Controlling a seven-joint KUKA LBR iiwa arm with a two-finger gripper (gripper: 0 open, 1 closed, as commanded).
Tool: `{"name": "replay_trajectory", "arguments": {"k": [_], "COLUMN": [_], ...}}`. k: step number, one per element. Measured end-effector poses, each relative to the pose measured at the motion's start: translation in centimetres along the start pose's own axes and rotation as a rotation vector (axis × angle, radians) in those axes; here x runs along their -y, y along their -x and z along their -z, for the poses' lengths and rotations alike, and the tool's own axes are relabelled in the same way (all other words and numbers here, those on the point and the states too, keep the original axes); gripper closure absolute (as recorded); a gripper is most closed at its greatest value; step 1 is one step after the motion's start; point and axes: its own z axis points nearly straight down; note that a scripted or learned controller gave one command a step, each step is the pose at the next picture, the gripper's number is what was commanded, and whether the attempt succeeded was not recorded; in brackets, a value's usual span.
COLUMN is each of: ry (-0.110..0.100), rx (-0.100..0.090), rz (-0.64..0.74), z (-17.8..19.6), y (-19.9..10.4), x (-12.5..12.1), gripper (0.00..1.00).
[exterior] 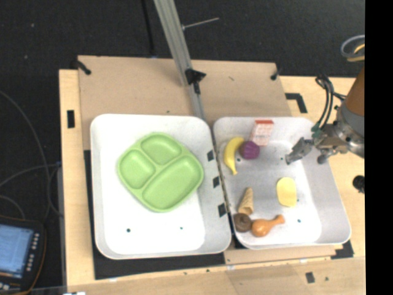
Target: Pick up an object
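Note:
The right bin [319, 226] holds several toy foods. A yellow banana [232, 154] lies beside a purple piece [249, 150], with a red-and-white carton [263, 131] just behind them. A yellow block [287, 192] lies near the middle, and a cone [245, 200], a brown piece [242, 222] and an orange drumstick [267, 225] lie at the front. My gripper [309, 154] hangs over the bin's right part, above and right of the yellow block. It is open, with nothing between its fingers [296, 151].
A green divided plate [161, 171] lies in the left bin [110, 226]. A slanted metal pole [178, 48] rises from behind the bins. Cables hang by the arm at the right edge.

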Motion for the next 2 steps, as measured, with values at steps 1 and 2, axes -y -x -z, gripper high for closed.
{"name": "replay_trajectory", "arguments": {"k": [1,2], "ry": [-0.001,0.0], "rx": [0.0,0.0], "rz": [0.0,-0.001], "z": [-6.1,-11.4], "y": [0.7,0.8], "x": [-0.2,-0.2], "gripper": [0.0,0.0]}}
